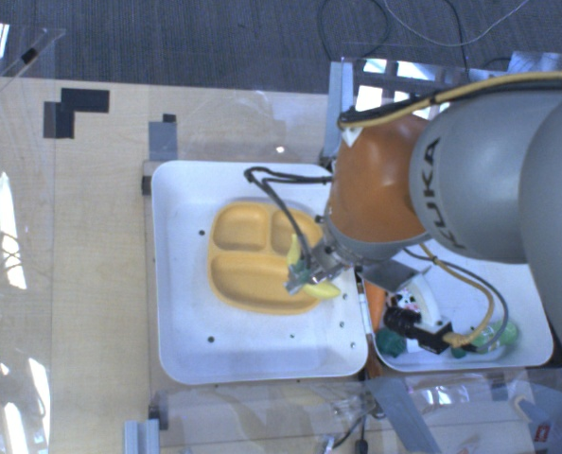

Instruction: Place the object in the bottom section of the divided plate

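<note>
Hovering low over the right edge of the yellow plate [232, 227] in the left bin [182, 334]: gripper [305, 274], open or shut, cannot tell. Yellow object [323, 289] just under, across the rim of the bottom section [248, 280]. Bare white floor left and below.

Tally, bench from above: 2 bins, 1 plate, 1 arm, a few loose bits.

White bins: 2, side by side, i.e. left bin [182, 348] and right bin [538, 353], the 2nd partly under the arm. Divided plate [217, 265]: 1, yellow, w/ 3 compartments: 2 small top sections [238, 227] + 1 big bottom section [248, 277]. Banana-shaped obj [321, 290]: 1, yellow, at plate's right edge. Robot arm [489, 187]: 1, w/ 1 gripper [305, 274]. In right bin: 1 green item [504, 333], 1 white item [412, 301] w/ dark spots, 1 orange piece [376, 303] at its left edge; anything more under the arm can't be counted. Bench, top left: 1 black L-shaped mark [73, 110], 1 small grey block [164, 138].
</note>
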Controlling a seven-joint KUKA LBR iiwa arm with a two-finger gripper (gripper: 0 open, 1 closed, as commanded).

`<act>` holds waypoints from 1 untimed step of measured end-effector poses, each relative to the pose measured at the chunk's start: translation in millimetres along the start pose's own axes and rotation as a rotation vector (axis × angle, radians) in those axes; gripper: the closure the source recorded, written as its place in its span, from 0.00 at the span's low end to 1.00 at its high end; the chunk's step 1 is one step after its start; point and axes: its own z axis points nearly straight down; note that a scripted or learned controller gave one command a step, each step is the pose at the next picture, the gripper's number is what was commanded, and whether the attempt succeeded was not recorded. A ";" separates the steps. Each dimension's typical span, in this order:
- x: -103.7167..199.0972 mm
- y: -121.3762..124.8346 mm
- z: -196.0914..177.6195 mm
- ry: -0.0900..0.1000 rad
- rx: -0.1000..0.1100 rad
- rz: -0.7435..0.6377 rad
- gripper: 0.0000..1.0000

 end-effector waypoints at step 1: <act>-75.2 -0.7 -143.6 -0.005 -0.007 -0.083 1.00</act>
